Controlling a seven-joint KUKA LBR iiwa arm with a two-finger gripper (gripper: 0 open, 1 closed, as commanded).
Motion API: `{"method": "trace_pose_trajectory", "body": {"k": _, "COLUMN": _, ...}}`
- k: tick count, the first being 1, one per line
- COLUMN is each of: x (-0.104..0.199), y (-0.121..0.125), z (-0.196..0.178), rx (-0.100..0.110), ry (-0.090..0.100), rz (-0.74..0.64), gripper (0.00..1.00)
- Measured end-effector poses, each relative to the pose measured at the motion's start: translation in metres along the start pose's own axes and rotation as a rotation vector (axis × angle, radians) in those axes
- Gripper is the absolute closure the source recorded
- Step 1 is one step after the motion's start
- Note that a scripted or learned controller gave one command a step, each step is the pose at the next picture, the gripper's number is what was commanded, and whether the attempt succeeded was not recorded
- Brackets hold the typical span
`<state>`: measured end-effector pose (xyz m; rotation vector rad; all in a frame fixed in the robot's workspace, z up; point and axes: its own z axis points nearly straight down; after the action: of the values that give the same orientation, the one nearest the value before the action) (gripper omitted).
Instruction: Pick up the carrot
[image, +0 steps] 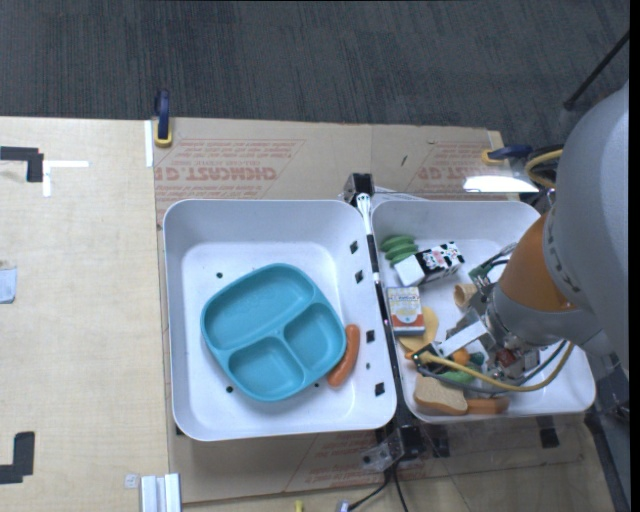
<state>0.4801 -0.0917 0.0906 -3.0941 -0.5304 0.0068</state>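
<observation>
One shallow white plastic bin (574, 398) at the table's lower right holds what looks like the small orange carrot (461, 354) amid toy-food clutter, just beside the grey end effector (487, 350), whose opening cannot be told, so centring over the carrot alone seems wise.

**Arm low over the right bin, tray in the left**

The left bin (190, 300) holds a blue three-part tray (272, 330). A sausage (345, 357) lies just beside the tray's right edge.

The right bin (440, 212) is crowded: a green item (398, 246) near the top, a black-and-white carton (437, 260), a small box (404, 308), a slice of bread (440, 398) at the bottom. The arm (570, 250) comes in from the right, and its tool (478, 352) hangs low over the heap, among cables. An orange piece, perhaps the carrot (460, 355), sits just beside it.
</observation>
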Motion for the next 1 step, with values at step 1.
{"method": "trace_pose_trajectory", "body": {"k": 1, "x": 0.0129, "y": 0.007, "z": 0.0001, "rx": 0.001, "ry": -0.002, "rz": 0.103, "gripper": 0.0}}
